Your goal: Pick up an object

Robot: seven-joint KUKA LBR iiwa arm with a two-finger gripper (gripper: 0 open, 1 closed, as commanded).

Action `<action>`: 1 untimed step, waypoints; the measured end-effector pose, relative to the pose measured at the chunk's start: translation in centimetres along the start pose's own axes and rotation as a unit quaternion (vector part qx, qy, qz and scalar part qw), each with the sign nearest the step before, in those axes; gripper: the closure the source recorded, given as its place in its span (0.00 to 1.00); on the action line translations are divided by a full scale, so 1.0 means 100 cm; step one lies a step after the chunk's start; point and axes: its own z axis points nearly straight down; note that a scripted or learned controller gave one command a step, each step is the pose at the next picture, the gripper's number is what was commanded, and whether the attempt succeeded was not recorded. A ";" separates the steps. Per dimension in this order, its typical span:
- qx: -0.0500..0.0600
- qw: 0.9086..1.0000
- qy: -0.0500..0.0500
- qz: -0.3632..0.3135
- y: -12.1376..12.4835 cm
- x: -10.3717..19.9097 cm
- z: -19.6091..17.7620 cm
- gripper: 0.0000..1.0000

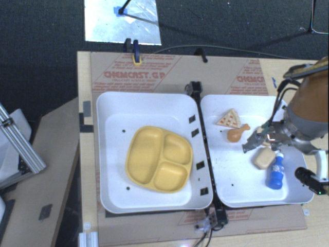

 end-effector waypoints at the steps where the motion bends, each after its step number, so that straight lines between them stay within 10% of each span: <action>1: 0.001 1.000 0.000 0.000 -0.007 -0.001 0.060 0.00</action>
